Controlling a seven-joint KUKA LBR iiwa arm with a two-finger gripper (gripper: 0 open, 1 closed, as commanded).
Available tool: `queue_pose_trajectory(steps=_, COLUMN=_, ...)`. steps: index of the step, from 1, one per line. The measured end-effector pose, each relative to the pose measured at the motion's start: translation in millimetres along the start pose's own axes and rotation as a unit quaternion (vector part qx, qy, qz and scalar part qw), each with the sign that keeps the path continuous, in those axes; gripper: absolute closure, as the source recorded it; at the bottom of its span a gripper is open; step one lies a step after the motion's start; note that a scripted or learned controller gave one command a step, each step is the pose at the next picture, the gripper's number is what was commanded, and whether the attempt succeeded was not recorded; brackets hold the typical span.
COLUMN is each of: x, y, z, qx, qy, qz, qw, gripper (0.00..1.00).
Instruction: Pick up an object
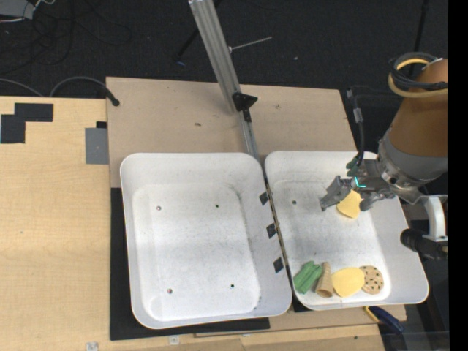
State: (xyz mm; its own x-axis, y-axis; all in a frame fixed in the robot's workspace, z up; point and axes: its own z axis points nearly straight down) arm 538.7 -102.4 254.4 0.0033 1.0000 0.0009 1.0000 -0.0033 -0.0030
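Where the grey arm with its orange band reaches in from the right, its dark 2-finger pincer hangs over the upper right part of the right-hand shallow white bin. The fingers are spread apart, 1 pointing left and 1 to the right, and a small pale yellow rounded piece sits in the gap between them, touching or just under the tips. Whether the fingers are pressing on it, or whether it is lifted off the bin floor, cannot be told from this slanted look down.

Well apart from the pincer, along the near edge of the same bin, 4 small toys lie in a row close together: a green ridged pod-shaped piece, a tan cone-like piece, a larger yellow rounded slab, and a round brown cookie with dark chips.

The left-hand shallow white bin sits just beside the right one, their rims meeting at a seam with 3 black clips. Both rest on a light wooden bench. A silver metal rail slants up behind the bins.
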Motion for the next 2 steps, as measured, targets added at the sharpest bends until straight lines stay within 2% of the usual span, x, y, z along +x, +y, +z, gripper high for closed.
queue_pose_trajectory(steps=1, x=4, y=8, z=51, qx=0.003, qy=0.0, qz=-0.001, qw=1.0, gripper=0.0)
queue_pose_trajectory(steps=2, x=10, y=6, z=115, qx=0.004, qy=0.001, qz=0.0, qw=1.0, gripper=0.0)
